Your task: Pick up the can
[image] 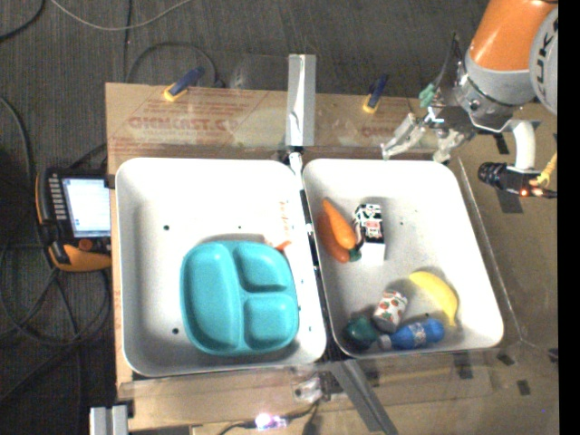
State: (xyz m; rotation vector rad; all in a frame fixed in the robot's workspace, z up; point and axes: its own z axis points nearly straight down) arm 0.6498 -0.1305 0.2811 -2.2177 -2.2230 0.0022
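While the gripper [417, 143] hangs open and holding nothing over the right bin's [471, 234] far rim, the can [391, 308] lies near that bin's near edge

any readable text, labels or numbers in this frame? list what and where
Red print on the cardboard sheet behind the bins: there, but too faint and blurred to read.
Can, red and white pattern: no legible words.
Black and white carton: markings too small to read.
Handheld screen, lit: nothing legible.
Letters on the arm: cut off, unreadable.
Nothing can be quoted.
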